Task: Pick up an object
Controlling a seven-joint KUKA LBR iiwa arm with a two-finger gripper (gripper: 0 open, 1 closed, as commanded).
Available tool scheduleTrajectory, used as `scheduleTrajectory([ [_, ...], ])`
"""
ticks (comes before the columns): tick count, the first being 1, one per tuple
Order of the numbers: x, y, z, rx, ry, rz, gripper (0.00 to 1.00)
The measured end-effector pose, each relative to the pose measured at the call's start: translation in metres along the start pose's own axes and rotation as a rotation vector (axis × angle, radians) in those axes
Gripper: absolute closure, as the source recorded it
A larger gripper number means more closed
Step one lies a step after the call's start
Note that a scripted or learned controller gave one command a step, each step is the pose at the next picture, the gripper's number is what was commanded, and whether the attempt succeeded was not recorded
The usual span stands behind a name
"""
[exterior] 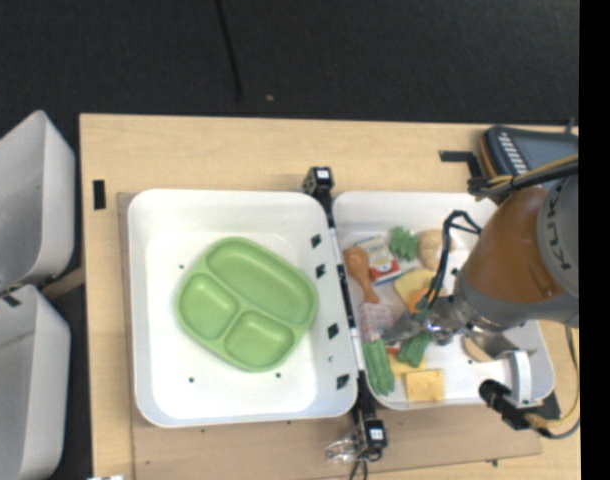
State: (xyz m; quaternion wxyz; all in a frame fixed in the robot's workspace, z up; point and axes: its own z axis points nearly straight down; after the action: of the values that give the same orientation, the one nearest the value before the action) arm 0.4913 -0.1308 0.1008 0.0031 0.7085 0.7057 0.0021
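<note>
Gripper [417, 336] sits low in the right bin [505, 213], in the clutter — whether it grips anything, cannot tell. Around it: a green piece [378, 366], yellow block [423, 384], orange piece [359, 268]. Left bin [155, 388] holds a green divided plate [246, 303].

A divided plate [247, 304] lies in the left bin [155, 388]. Right of that bin, touching it, the right bin [370, 208] holds a pile of toy food [393, 308], under the arm [520, 258].

Mixed toy food items [390, 268], piled in right bin [505, 203]
</note>
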Motion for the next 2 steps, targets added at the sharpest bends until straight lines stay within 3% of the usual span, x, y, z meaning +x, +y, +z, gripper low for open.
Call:
scheduleTrajectory([
  [1, -0.002, 0.001, -0.013, -0.003, -0.002, 0.007, 1.0],
  [2, 0.057, 0.027, -0.105, -0.003, 0.001, -0.012, 1.0],
])
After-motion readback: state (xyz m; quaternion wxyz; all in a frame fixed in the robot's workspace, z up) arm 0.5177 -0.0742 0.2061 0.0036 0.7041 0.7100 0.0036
